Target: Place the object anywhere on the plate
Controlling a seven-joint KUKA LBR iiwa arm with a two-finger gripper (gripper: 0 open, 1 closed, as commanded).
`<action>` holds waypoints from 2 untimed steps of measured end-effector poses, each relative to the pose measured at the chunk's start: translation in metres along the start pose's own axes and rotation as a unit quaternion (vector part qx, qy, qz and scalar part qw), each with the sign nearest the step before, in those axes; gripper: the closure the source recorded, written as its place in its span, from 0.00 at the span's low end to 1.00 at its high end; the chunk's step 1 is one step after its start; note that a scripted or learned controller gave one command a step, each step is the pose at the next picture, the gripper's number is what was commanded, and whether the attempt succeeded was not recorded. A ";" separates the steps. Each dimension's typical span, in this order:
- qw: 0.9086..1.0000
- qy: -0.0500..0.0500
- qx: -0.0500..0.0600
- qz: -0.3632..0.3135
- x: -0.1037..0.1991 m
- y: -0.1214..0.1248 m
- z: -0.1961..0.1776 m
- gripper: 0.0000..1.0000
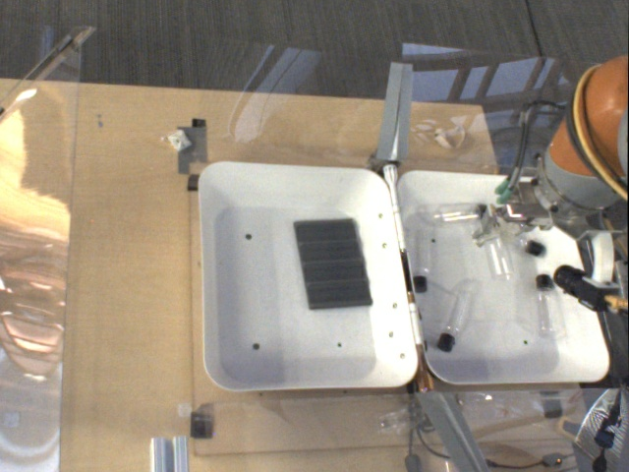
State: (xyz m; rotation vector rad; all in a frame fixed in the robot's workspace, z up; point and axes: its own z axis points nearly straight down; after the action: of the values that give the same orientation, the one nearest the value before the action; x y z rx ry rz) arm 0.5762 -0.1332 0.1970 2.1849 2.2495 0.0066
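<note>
worktop (118,293): light wood, carries two white bins side by side; clear shield panel on left with glare.
left bin (221,264): shallow white tray; holds the plate.
plate (333,264): dark grey ribbed rectangular slab, flat on the left bin floor, near centre, slightly turned. Nothing on it.
right bin (580,362): white, touching the left bin along the middle seam.
objects: several clear plastic tubes with black caps lying loose in the right bin, e.g. tube (458,313) near the lower left, cap at its lower end; others further right, hard to count because they are see-through.
task thing location: right bin, well apart from the plate; which tube is targeted, cannot tell.
arm (595,136): grey with orange band, reaching in at the upper right over the right bin.
claw (511,209): low over the upper part of the right bin; released or clenched, cannot tell, too cluttered.
step: judged as the pick stage, nothing on the plate yet.
next move: needs a secure grasp on one tube, lift, carry left across the seam, set down on the slab.
risk: tubes round and slick, likely to roll or slip.
writing/brands: none readable.
</note>
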 end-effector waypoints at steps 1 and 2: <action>0.989 0.000 0.001 -0.149 0.024 0.094 0.012 1.00; 0.999 0.000 0.000 -0.033 0.071 0.096 -0.067 1.00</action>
State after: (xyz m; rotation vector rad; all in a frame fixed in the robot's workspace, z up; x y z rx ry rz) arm 0.6701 -0.0596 0.2643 2.1098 2.3197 0.0059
